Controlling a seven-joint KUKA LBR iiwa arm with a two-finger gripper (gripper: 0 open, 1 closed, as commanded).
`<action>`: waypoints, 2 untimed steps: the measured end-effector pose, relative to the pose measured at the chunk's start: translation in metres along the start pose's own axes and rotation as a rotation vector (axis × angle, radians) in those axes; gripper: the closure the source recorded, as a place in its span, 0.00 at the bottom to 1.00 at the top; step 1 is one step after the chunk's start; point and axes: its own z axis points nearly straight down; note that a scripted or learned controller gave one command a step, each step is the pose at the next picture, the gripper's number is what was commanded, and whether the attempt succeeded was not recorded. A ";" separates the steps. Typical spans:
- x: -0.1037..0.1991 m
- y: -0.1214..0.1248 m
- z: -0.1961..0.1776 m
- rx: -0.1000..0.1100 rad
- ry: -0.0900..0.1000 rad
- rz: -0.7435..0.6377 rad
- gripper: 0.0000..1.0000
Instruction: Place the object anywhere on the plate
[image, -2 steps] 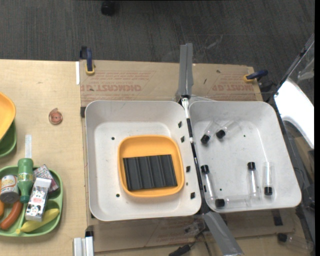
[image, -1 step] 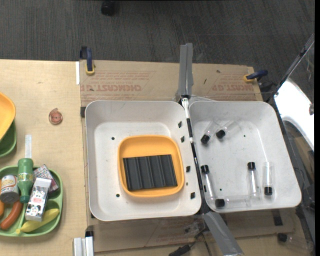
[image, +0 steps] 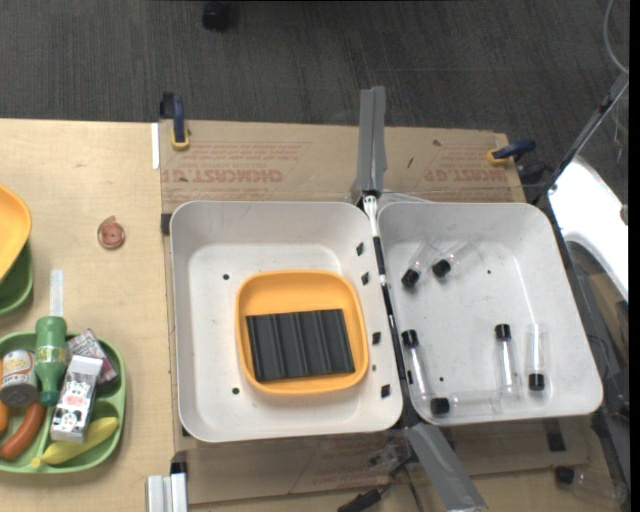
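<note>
Black ribbed rectangular slab (image: 300, 343) lies flat in the middle of the yellow-orange rounded square plate (image: 256, 293). It sits fully inside the rim, long side running left-right. The plate sits approx. centred in the left shallow white bin (image: 200, 250).

The right shallow white bin (image: 560, 300) holds several clear plastic tubes w/ black caps (image: 503, 350), scattered. The tube walls are nearly see-through against the white, so the exact count is hard to tell.

Both bins rest on a brown cardboard sheet (image: 260, 165) w/ red print that reads mirrored. It's clamped at the back corners by a blue-and-yellow clamp (image: 175, 120) on each side.

At far left, a green divided tray of toy food (image: 60, 410) is cut off by the frame edge, as is a yellow bowl (image: 10, 235) above it. Near them lies a small pink round item (image: 112, 234), too small to identify. A white curved shape (image: 590, 210) at right is partly cut off; can't tell what it is.
</note>
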 end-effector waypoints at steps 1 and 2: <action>-0.023 0.061 0.000 -0.003 -0.002 -0.338 0.00; -0.026 0.067 -0.001 -0.001 0.000 -0.674 0.00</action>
